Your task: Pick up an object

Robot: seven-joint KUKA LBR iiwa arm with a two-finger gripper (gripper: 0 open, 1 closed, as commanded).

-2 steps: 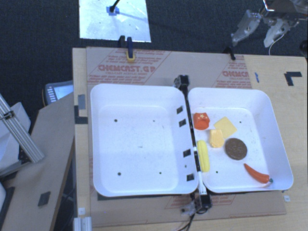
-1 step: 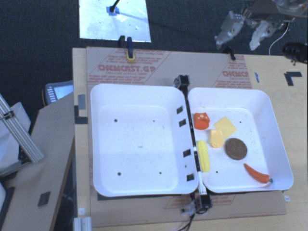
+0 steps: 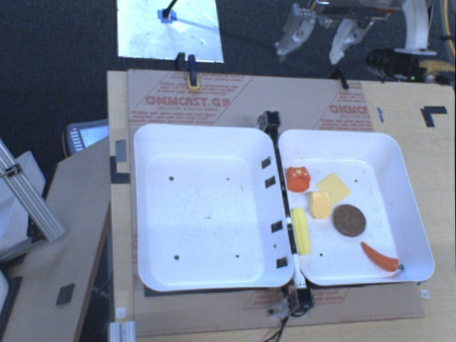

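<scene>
My gripper [image 3: 313, 40] hangs high at the top of the view, well above and behind the right bin [image 3: 406, 162]; its two fingers are spread apart with nothing between them. In the right bin lie an orange-red piece [image 3: 298, 179], a pale yellow square slice [image 3: 333, 188], a small yellow block [image 3: 320, 205], a brown round disc [image 3: 349, 220], a yellow corn cob [image 3: 301, 231] along the left wall, and a red chili pepper [image 3: 380, 257] near the front right corner.
The left bin [image 3: 149, 148] sits beside the right one, with black clips [image 3: 277, 198] along the shared divider. A yellow clamp [image 3: 192, 73] holds the cardboard at the back. A metal rail [image 3: 28, 198] slants at far left.
</scene>
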